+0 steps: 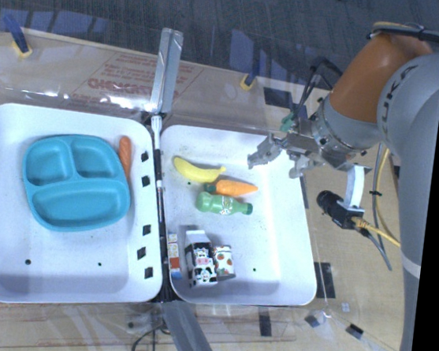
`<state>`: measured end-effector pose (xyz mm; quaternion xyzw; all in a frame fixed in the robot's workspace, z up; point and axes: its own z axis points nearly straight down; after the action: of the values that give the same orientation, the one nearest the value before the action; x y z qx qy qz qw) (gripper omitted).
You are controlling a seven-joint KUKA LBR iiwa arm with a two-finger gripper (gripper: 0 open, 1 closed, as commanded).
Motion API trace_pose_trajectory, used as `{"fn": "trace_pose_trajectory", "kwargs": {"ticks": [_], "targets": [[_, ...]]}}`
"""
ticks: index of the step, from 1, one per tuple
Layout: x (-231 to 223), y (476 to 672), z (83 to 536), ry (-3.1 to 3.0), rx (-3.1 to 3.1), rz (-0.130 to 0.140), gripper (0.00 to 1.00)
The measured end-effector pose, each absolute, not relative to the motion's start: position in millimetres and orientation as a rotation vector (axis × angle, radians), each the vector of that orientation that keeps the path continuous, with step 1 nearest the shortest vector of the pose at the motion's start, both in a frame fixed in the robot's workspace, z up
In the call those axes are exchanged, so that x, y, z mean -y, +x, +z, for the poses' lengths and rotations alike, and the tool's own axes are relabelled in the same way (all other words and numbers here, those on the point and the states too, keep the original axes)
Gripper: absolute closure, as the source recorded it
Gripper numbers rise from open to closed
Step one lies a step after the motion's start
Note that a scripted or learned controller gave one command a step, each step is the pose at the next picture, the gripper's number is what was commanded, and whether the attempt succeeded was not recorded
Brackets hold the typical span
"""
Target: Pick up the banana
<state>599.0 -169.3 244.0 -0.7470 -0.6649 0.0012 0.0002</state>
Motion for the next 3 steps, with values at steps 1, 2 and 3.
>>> {"fn": "trace_pose_trajectory", "kwargs": {"ticks": [1,2,3], "targets": [[109.6,648.5,178.5,-2.426,1.99,0.004,0.0],[98.4,657.0,103.5,-2.262,2.181,-0.002,0.0],[90.6,637.3,91.7,-2.159,2.277,0.004,0.0]]}}
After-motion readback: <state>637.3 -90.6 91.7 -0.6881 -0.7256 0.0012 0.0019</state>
